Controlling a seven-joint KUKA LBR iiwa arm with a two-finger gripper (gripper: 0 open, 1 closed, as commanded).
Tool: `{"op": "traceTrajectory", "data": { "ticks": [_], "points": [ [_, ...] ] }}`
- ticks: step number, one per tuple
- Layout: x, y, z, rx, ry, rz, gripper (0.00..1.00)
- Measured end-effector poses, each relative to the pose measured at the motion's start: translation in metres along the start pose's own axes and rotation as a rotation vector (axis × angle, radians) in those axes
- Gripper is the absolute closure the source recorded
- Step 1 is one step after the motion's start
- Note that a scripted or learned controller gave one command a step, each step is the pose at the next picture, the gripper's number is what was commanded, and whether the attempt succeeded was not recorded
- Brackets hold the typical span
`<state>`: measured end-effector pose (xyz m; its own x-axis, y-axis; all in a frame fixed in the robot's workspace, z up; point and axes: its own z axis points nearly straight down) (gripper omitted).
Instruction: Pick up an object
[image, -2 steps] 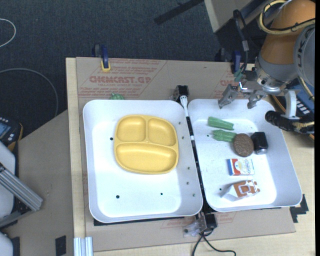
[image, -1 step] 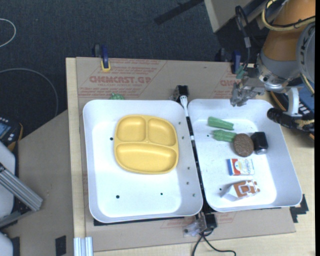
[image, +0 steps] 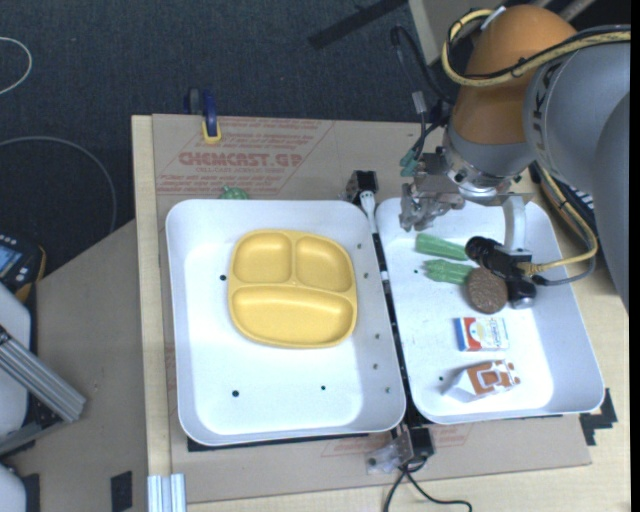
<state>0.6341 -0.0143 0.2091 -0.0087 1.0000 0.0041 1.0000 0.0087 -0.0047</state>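
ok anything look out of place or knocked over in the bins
One thing: the small orange and white carton near the front of the right white bin lies on its side, askew. The yellow divided plate sits flat in the left white bin.

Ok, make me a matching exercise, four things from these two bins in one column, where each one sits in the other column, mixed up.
Things:
1. yellow plastic divided plate
2. green ridged pieces
3. brown round disc
4. orange and white small carton

Places:
A. right bin, nearest the front edge
B. left bin, middle
C. right bin, far end, beside the gripper
D. right bin, centre, just right of the green pieces

Pairs: 1-B, 2-C, 3-D, 4-A
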Motion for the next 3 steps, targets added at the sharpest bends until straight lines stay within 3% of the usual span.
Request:
{"op": "traceTrajectory", "data": {
  "ticks": [1, 2, 3],
  "points": [
    [0.088, 0.000, -0.002, -0.006, -0.001, -0.001, 1.00],
    [0.145, -0.031, -0.122, -0.017, 0.001, 0.001, 1.00],
    [0.246, -0.030, -0.120, -0.009, 0.000, -0.001, 1.00]
  ]
}}
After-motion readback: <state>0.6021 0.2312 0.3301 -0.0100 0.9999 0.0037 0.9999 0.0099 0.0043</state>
